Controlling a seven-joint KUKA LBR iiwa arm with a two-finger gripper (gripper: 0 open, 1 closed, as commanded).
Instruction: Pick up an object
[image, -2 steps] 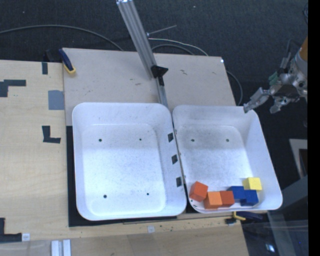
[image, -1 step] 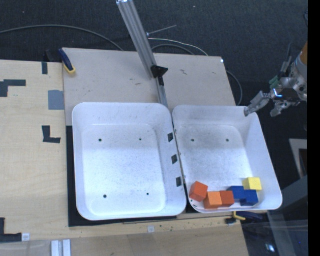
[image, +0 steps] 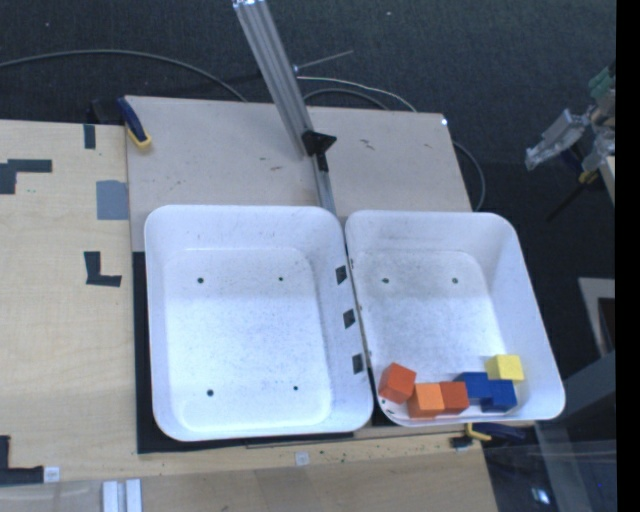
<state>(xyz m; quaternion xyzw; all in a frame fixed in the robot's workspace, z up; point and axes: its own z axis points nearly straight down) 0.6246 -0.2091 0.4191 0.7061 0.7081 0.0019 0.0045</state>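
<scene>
Orange, red, blue and yellow blocks sit clustered in the lower right corner of the right bin. Your hand waits at upper right; its state cannot be told. Target the yellow block, approaching clear of the bin wall.

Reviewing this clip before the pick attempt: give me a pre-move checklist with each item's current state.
1. Objects available: ok. Blocks sit in the right bin, clustered along its near edge.
2. Target separation: not ok. The orange block, red block and blue block crowd together; the yellow block rests against the blue one.
3. Wall clearance: not ok. The cluster hugs the bin's near wall.
4. Hand position: not ok. It is beyond the bench's far right, away from the blocks.
5. Hand open: cannot tell.
</scene>
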